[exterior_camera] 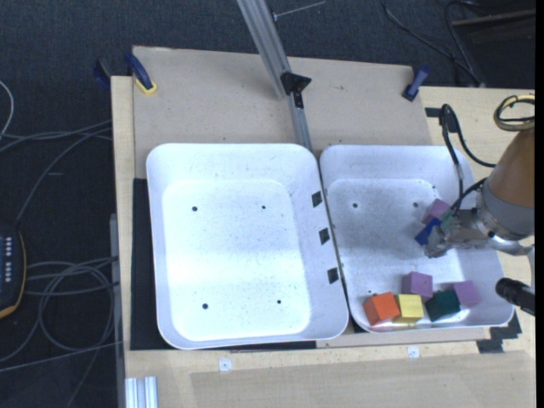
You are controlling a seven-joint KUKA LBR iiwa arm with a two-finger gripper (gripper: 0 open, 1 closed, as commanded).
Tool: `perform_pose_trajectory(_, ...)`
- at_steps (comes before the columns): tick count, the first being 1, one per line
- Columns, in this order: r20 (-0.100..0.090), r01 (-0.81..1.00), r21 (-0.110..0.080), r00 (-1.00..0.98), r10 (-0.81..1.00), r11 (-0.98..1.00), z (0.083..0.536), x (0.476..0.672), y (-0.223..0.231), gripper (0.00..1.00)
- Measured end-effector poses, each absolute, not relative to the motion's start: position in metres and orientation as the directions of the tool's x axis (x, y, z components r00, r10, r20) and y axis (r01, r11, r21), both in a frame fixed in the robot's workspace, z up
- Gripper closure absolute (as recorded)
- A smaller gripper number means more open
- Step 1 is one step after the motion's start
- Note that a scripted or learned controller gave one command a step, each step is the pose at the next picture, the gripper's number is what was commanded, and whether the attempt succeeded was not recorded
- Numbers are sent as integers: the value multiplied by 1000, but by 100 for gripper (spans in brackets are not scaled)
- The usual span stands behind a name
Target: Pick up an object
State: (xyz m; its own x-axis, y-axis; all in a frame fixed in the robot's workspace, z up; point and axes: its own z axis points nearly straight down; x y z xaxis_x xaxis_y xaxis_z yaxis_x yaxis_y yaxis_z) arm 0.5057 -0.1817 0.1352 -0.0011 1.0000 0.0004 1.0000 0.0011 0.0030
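- The tabletop (212, 92) is a tan board with blue clamps (140, 73) at its far corners; a grey metal pole (268, 45) slants down from twelve o'clock and ends between the two bins.
- The left bin (234, 245) is a shallow white tray speckled with dark flecks.
- The right bin (374, 219) touches it along a shared edge marked by three small black clips (324, 235).
- At the right bin's six o'clock edge, a row of blocks lies close together: an orange block (382, 306), a yellow block (410, 307), a dark green block (443, 304), with a purple block (418, 282) just behind the yellow one and another purple block (466, 293) at the row's three o'clock end.
- The pincer (436, 236) sits low over the right bin's three o'clock side, with a blue piece (425, 234) and a pale purple piece (438, 208) right against it; I cannot tell how far it is open or whether it grips either.
- The arm (514, 194) enters from three o'clock, black cables (455, 143) looping above it.
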Motion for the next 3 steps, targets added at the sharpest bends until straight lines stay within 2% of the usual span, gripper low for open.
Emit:
perform_pose_trajectory(2,-3,1000,9,-2,1000,2,260,502,-180,100)
perform_pose_trajectory(3,-2,1000,5,-2,1000,2,275,503,-180,100)
